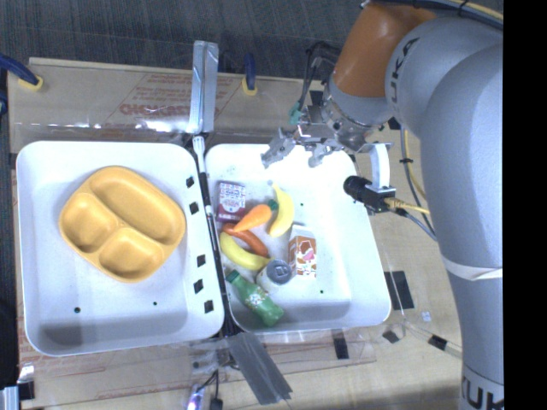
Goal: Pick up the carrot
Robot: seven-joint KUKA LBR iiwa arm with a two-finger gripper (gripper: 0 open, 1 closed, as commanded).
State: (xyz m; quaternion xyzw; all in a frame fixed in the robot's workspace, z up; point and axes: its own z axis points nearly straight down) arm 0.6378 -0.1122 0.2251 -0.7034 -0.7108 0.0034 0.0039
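Carrot (250,219) is lying in the right bin (363,263), left of centre, wedged among clutter: touching a banana (282,212) on its right, a 2nd banana (240,253) curving just below it, red-labelled pack (232,200) just above-left. Small carton (302,255), grey can (278,272) and green bottle (256,301) are sitting nearby. Yellow tray (122,222) is occupying the left bin (43,314). Gripper (299,149) is hovering over the bin's far edge, well apart from carrot; fingers look to be standing apart, nothing between them. Judgement: carrot prob. a light, stiff, smooth toy w/ taper, so likely slippery. Best grip: across thick mid-body, fingers straddling its short axis, avoiding the banana alongside.
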